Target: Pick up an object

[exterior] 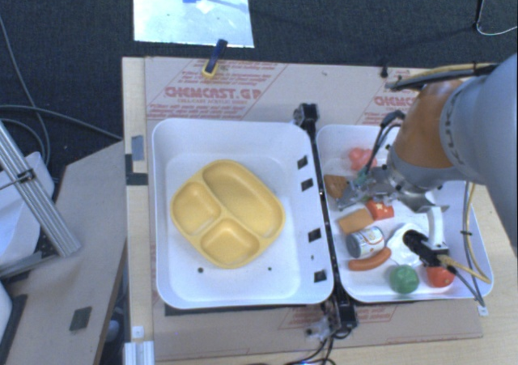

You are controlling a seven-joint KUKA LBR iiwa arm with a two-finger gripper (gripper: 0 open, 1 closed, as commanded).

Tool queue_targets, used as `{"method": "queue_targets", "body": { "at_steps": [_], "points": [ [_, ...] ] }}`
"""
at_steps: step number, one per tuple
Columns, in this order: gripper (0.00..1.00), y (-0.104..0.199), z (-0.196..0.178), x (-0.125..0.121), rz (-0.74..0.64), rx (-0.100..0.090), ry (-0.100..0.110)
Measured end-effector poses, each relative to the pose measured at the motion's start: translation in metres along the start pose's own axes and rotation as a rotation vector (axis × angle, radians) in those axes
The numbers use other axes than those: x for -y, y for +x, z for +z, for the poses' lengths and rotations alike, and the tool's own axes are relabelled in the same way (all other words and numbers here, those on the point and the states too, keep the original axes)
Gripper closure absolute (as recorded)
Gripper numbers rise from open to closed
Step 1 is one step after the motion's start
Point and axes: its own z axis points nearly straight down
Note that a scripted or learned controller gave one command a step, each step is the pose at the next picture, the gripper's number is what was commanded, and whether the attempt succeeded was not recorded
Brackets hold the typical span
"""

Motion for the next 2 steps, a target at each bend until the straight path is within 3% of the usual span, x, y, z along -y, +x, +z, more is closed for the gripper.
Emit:
{"method": "queue_targets", "body": {
  "at_steps": [1,2],
  "points": [
    [0.00,-0.001,-0.001,0.002,0.004,-0.001,0.002],
    [0.00,0.000,-0.001,0.038,0.007,-0.001,0.003]
  ]
}}
